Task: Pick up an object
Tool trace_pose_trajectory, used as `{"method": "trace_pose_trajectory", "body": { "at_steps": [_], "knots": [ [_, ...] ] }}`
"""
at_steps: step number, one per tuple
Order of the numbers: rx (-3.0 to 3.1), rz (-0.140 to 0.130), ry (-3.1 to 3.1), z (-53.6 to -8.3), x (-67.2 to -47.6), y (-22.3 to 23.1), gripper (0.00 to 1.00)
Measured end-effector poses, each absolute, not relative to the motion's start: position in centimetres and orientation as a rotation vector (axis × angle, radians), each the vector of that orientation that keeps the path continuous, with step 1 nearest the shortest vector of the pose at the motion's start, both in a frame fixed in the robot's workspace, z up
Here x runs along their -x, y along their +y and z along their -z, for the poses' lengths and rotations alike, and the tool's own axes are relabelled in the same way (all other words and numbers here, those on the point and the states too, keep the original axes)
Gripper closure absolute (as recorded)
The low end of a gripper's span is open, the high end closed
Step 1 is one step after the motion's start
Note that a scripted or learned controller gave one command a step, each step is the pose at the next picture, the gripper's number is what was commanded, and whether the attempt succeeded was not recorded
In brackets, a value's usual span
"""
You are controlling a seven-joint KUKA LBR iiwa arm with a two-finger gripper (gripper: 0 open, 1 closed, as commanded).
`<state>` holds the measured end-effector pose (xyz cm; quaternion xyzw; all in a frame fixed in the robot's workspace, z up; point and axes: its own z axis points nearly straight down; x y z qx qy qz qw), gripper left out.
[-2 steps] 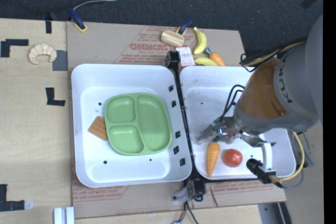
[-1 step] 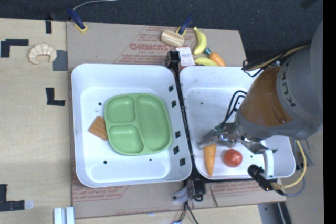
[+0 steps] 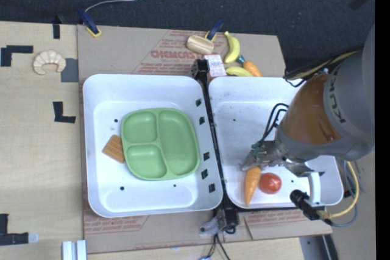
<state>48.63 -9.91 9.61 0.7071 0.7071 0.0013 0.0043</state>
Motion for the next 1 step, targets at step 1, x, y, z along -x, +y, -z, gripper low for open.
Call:
{"method": "trace_pose_trajectory", "body": {
  "at_steps": [1],
  "knots": [
    [-2.22,0.0,2.223,-21.96,-50.18,-4.35,1.0]
  ]
}}
